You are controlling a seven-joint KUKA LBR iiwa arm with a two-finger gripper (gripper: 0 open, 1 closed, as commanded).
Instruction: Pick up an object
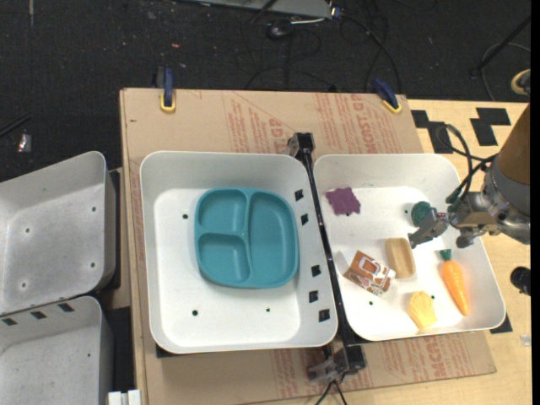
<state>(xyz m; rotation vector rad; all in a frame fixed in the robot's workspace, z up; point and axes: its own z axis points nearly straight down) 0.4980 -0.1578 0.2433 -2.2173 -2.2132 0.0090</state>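
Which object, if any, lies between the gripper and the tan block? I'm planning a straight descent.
Nothing visible does. The gripper hangs just above and right of the tan block, with bare bin floor between them. The carrot lies off to the right.

Teal divided plate (247, 237) in left bin (169, 310) — end effector (434, 230) over right bin (481, 310).
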